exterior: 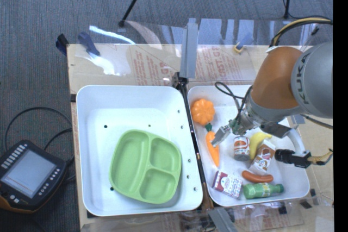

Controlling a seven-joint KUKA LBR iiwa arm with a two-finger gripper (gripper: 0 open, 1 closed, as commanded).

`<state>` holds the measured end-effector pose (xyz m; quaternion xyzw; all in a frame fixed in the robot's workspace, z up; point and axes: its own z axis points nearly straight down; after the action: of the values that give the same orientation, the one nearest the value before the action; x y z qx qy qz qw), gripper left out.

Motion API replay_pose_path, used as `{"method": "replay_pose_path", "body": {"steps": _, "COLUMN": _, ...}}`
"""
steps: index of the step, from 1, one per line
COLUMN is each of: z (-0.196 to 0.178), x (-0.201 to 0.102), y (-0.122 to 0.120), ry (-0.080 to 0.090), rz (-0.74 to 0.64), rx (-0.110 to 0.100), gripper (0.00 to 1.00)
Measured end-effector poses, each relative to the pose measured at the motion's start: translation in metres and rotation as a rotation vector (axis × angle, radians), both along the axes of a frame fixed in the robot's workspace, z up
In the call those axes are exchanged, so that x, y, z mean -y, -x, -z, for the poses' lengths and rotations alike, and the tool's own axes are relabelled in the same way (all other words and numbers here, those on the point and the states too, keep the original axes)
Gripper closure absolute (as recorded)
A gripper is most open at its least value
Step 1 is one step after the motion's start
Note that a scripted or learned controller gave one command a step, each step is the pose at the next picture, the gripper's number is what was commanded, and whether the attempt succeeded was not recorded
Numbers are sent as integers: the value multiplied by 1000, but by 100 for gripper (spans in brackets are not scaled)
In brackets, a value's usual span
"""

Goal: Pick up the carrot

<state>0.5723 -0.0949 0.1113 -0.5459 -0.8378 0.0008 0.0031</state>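
End effector (219,136), fingers apart, we see poised just beside the carrot (212,148) in the right bin (302,182), presumably for grasping.

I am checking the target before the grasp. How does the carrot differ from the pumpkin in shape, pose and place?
The carrot is long and thin, tapering to a point; the pumpkin is round and ribbed. The carrot lies flat along the right bin's left wall, its green top toward the pumpkin, which sits farther back. The gripper hovers at the carrot's top, beside the pumpkin. Both are orange and lie in the same bin.
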Motion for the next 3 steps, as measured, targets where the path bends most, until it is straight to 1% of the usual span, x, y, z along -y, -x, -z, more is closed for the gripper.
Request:
{"method": "replay_pose_path", "body": {"steps": 1, "z": 26, "x": -9, "y": 46, "ry": -1, "rz": -150, "rx": 1, "gripper": 0}}
{"method": "replay_pose_path", "body": {"steps": 2, "z": 25, "x": 15, "y": 31, "ry": -1, "rz": -413, "rx": 5, "gripper": 0}}
{"method": "replay_pose_path", "body": {"steps": 3, "z": 25, "x": -13, "y": -7, "ry": -2, "rz": -670, "rx": 6, "gripper": 0}}
